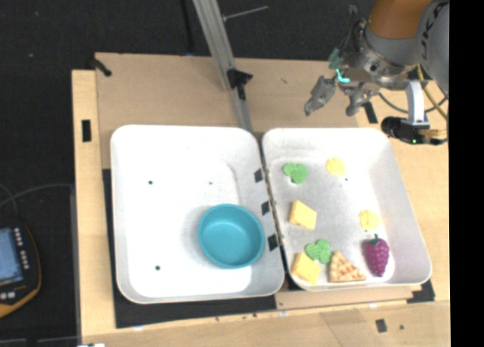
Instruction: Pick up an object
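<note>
A: Where is the gripper [338, 103]?

B: In the upper right of the frame, above the far rim of the right bin [401, 164], hanging over the bare bench [166, 88]. Its two fingers [318, 99] are spread apart with nothing between them.

A: And the things to pick?

B: All the small ones lie in the right bin. A green leafy piece [296, 173] sits near the bin's upper left, with a small yellow piece [335, 165] to its right. A yellow cheese block [303, 215] lies in the middle. Another small yellow piece [368, 220] lies toward the right wall, and just below it a purple grape bunch [376, 255].

A: The bottom edge?

B: A second green piece [320, 250] touches a yellow wedge [305, 268] at lower left, and a pizza slice [344, 269] lies just beside them, near the grapes.

A: The left bin [151, 187]?

B: It holds a blue bowl [231, 235], upright, in its lower right part, close to the wall shared with the right bin.

A: How far is the gripper from the items?

B: Well apart from all of them; the nearest is the small yellow piece at the top.
</note>
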